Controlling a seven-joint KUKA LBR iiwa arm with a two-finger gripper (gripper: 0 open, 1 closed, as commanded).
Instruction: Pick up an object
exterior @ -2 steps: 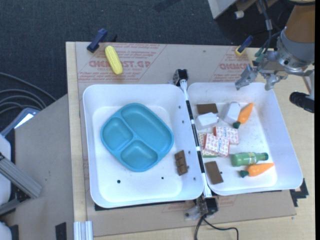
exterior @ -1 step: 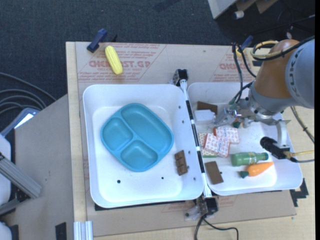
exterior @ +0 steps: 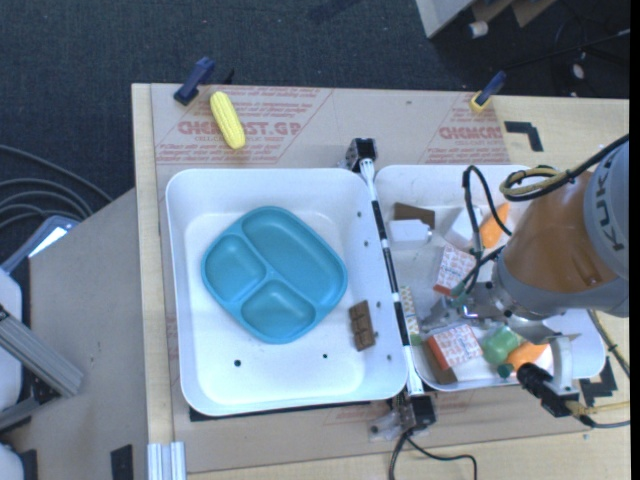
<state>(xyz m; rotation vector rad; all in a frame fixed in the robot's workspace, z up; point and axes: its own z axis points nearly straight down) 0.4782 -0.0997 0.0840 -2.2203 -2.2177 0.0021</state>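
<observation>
Camera view: arm [exterior: 560, 238] comes in from the right and sits over the right bin [exterior: 420, 183], wrist covering most of its middle and right side. Gripper [exterior: 470, 313] is low in the bin among the clutter; can't tell its state, the wrist body hides it. Right bin contents visible around the arm: brown block [exterior: 413, 213] at the far left, white box [exterior: 408, 232] just in front of it, a red-and-white patterned carton [exterior: 453, 268] beside the wrist, a second red-patterned carton [exterior: 453, 349] near the front wall, a green piece [exterior: 498, 347] just right of that, an orange piece [exterior: 529, 353] touching the green one, another orange object [exterior: 492, 228] peeking out behind the arm. Nothing seen lifted clear of the bin. Left bin [exterior: 190, 268] holds a blue three-compartment plate [exterior: 274, 273] lying flat near centre, and a small brown chocolate-bar-like piece [exterior: 361, 325] near the right wall, well apart from the plate. On the bench [exterior: 330, 118] behind the left bin: a yellow corn cob toy [exterior: 227, 119], and a blue clamp [exterior: 193, 80] at the edge just beside it.
</observation>
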